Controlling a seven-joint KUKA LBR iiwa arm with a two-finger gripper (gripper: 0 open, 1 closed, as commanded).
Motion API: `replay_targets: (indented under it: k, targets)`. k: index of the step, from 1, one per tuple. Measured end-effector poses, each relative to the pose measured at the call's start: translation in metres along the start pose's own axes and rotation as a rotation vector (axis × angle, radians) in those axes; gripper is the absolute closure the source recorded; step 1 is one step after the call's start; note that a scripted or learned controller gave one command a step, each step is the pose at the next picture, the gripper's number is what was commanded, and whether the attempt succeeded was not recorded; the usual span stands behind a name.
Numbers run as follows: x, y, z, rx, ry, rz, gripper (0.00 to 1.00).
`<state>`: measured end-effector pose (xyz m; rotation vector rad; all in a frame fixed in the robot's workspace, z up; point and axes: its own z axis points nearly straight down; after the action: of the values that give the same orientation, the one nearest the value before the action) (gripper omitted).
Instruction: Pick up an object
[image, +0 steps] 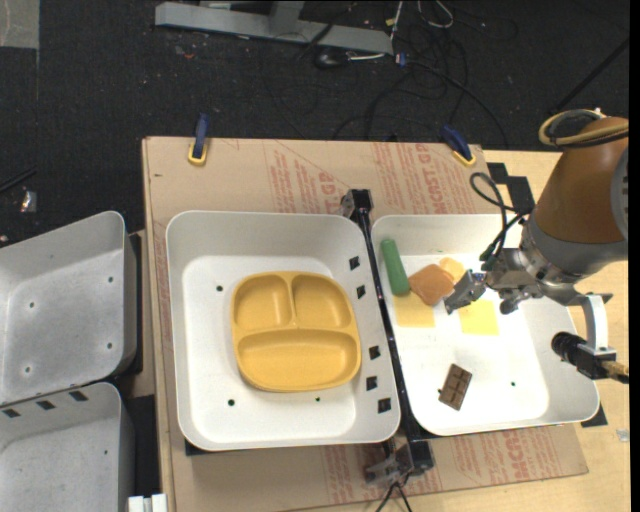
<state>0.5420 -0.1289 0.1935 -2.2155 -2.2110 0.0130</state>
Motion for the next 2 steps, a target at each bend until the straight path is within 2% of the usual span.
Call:
replay_targets:
  k: [1, 2]
  targets:
    - [0.0, 0.003, -0.007, -0.013, -0.002, -0.003, 0.0]
    - [-0.004, 0.012, 0.049, -0.01, -0.002, -0.001, 0.0]
